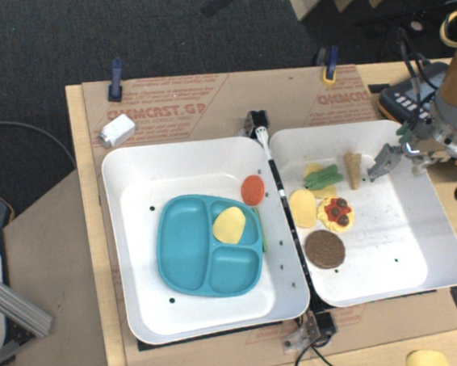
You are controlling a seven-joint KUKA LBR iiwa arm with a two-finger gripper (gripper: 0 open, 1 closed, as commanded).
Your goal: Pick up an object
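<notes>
The right bin (pixel 416 268) holds several toy foods along its left side: a pale yellow piece (pixel 302 208), a green piece (pixel 322 178), a small tan cone (pixel 352 165), a pizza-like piece with red spots (pixel 336 213) and a brown round disc (pixel 325 250). My gripper (pixel 382 162) hovers over the upper right part of this bin, just right of the tan cone, with nothing visibly held. In the left bin (pixel 136 228) lies a teal divided plate (pixel 191 251) with a yellow piece (pixel 229 226) on it. An orange-red piece (pixel 252 189) sits beside the plate's upper right corner.
The arm (pixel 452 106) comes in from the right over the bench edge. A black clip (pixel 256 121) sits between the bins at the back. A white block (pixel 117 130) lies on the cardboard behind the left bin. Blue clamps (pixel 114 78) hold the board's back edge.
</notes>
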